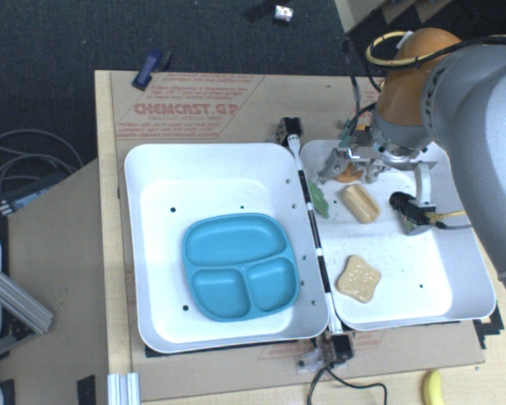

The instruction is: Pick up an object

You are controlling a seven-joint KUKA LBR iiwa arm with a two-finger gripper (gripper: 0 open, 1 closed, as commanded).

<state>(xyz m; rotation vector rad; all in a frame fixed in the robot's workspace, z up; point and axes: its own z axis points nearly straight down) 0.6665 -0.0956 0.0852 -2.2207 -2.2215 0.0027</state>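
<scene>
Note, operator: your gripper point(352, 169) hangs low over the right white bin's point(422, 298) far corner, likely targeting the tan cylindrical block point(359, 202); finger state can't be judged.

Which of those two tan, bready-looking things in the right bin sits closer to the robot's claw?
The tan roll-shaped piece, lying just below the gripper. The flatter square cracker-like piece lies farther off, near the bin's front edge.
</scene>
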